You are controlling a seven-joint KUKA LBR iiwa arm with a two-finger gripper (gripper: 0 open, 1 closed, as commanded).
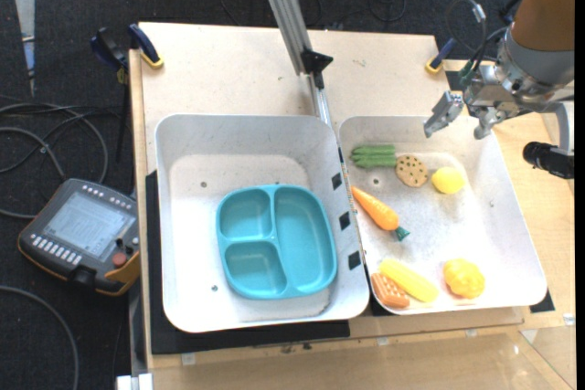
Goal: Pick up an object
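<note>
Nearest me in the right bin (512,224) I see a waffle-patterned orange toy (390,290) at the front edge, touching a yellow banana-like piece (410,279), and just to the right a lumpy yellow toy (464,278). In the left bin (183,151) a teal divided plate (274,241) with three compartments sits toward the front. Further back in the right bin I have a toy carrot (377,209) lying at a slant near the wall between the bins. Beyond it come a small round yellow piece (447,180), a chocolate-chip cookie (411,169) just left of it, and a green bean bundle (373,156) touching the cookie's left side. Farthest back, the gripper (462,121) hangs over the rear right corner of the right bin, above and apart from the toys. Its fingers (441,117) are spread wide, with nothing between them. A teach pendant (80,236) lies on the floor to the left of the bench.
</note>
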